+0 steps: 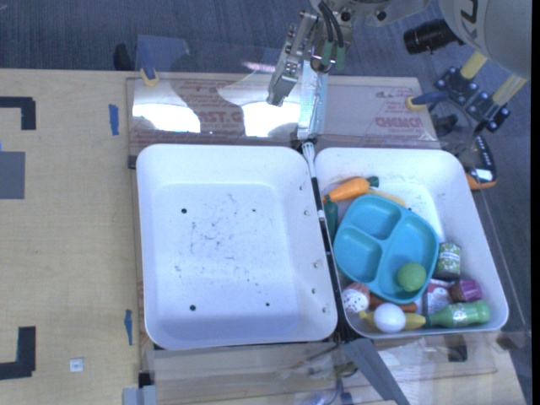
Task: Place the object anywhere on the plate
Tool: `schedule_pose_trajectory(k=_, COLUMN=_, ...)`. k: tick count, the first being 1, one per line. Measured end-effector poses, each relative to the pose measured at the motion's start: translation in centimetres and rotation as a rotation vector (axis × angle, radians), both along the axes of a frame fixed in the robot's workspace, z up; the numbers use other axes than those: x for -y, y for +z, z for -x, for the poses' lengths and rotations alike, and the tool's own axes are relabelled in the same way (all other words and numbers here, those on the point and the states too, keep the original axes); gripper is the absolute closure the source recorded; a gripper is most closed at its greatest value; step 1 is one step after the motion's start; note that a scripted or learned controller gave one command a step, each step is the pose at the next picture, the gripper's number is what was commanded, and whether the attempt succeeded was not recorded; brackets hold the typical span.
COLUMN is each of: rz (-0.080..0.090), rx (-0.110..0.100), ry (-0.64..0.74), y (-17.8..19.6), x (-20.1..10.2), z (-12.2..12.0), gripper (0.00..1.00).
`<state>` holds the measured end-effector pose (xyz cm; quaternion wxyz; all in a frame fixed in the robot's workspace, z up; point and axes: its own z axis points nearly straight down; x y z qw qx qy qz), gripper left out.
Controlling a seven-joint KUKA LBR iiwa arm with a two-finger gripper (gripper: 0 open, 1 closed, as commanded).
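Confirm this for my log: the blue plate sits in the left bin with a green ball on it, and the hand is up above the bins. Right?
Not quite. The camera view shows the blue plate in the right bin, not the left bin. The rest holds: a green ball lies on it, and the hand is up above the bins.

The arm point(472, 7) is pale grey with dark lettering — its gripper point(297, 99) is metallic, trailing dark cables.
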<state>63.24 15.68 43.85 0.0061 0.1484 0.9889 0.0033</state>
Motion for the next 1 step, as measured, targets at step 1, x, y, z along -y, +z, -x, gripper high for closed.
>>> schedule_pose_trajectory(k=1, rz=0.003, rx=-0.015, ry=0.134, y=-8.1, x=-6.49, z=-1.76, gripper=1.0)
